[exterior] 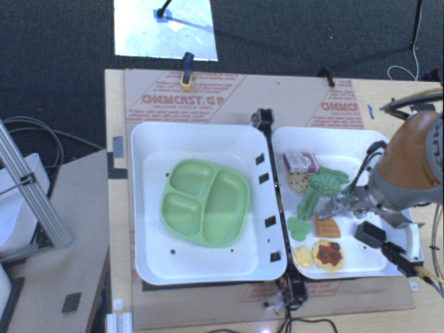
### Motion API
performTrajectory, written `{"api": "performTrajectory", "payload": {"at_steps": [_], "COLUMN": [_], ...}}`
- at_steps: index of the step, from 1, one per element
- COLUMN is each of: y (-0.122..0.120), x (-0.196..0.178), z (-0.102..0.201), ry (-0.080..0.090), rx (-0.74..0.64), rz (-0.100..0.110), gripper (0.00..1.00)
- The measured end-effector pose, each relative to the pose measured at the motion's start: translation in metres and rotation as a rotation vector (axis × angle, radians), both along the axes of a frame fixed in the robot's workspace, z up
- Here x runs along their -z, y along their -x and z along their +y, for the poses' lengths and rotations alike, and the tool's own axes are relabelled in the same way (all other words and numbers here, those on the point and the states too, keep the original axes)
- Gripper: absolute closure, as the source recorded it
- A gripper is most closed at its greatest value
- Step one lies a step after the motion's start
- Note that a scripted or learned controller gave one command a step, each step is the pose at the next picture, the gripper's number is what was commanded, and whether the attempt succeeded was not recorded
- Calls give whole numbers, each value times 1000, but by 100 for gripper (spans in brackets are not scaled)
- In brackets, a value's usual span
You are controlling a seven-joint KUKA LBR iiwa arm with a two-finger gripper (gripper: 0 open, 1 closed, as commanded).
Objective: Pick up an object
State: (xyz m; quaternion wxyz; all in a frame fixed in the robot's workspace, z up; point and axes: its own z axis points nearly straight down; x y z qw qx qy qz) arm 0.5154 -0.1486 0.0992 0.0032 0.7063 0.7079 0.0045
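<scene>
My gripper (335, 207) is down in the right bin (361, 139), reaching in from the right under the orange-banded wrist (411, 159). Its tip sits just above an orange square cracker (327, 227) and beside a green leafy toy (326, 182) with a long green stem (307, 202). Also in this bin are a pink and white box (300, 161), a brown cookie (297, 182), a small green piece (299, 227), a round pizza toy (328, 254) and a yellow piece (302, 257). Nothing visibly hangs from the gripper.
The left bin (149, 151) holds a green divided plate (205, 201). A black divider with clips (270, 179) runs between the bins. Black parts of the arm (371, 233) lie over the right bin's near right corner.
</scene>
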Motion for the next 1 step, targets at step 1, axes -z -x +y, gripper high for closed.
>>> {"api": "performTrajectory", "payload": {"at_steps": [1], "y": [25], "x": [14], "z": [51], "ry": [2], "rx": [-2], "rz": [7], "gripper": [0]}}
